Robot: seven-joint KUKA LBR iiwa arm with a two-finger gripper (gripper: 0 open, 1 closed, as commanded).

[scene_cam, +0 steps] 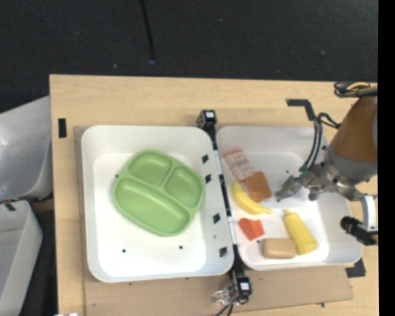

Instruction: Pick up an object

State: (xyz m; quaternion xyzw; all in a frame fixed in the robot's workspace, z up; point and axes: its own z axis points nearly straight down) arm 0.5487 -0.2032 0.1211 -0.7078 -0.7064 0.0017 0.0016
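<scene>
While the grey two-finger gripper (291,188) hangs low over the right white bin (276,143), its jaws are seen spread open with nothing between them. Just left of it, a curved yellow banana (249,201) is laid beside a brown block (258,185).

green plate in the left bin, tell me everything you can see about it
The green plate is a light green, rounded tray that looks like plastic, moulded into three compartments: one long section along its lower left side and two smaller ones along the upper right. It lies flat and face up, turned at a slant, near the middle of the left bin. Its compartments hold nothing, and it touches only the bin floor. It sits apart from the bin's walls.
</scene>
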